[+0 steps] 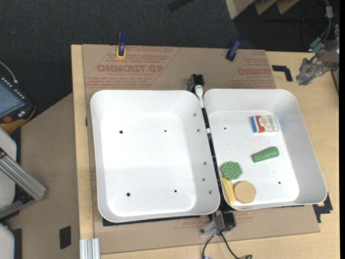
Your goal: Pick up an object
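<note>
Jaws (308,74) seen at upper right, beyond right bin (302,112) rim; opening cannot be told. Nearest object, small blue-red-white box (264,123), located down-left of jaws, long axis across bin. Green cylinder (265,155) placed further down.

One camera here, fixed high above the tabletop (161,58) and tipped down at a slant. It stands well back: both white bins fit whole, the left bin (102,144) and the right bin (302,139) side by side at centre. Dark floor runs along the top and left. The bench's far edge sits toward the top of view, its near edge at the bottom.
</note>
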Robot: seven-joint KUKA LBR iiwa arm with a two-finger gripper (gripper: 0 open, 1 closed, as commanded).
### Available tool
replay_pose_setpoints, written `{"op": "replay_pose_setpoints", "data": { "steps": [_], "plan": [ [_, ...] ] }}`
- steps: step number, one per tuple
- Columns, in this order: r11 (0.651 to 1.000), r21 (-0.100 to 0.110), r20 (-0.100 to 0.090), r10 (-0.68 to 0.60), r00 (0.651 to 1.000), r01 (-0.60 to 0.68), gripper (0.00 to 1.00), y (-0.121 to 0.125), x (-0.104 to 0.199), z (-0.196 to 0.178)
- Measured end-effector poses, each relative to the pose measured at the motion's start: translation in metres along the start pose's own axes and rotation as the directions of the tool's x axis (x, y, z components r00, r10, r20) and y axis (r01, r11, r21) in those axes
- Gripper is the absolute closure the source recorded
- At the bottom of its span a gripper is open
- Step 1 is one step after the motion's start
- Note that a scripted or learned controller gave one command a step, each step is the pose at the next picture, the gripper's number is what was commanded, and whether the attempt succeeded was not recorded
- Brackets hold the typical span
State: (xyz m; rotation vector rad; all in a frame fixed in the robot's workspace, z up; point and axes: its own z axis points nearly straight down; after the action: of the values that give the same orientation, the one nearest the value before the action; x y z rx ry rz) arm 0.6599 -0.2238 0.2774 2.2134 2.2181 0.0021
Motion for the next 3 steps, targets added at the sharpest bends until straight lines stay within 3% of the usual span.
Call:
{"op": "replay_pose_setpoints", "data": {
  "steps": [1,3],
  "plan": [
    [1.0,-0.008,0.0,-0.002,1.0,0.002,1.0,0.009,0.025,-0.099],
    [1.0,-0.005,0.003,-0.001,1.0,0.001,1.0,0.009,0.024,-0.114]
  ]
}}
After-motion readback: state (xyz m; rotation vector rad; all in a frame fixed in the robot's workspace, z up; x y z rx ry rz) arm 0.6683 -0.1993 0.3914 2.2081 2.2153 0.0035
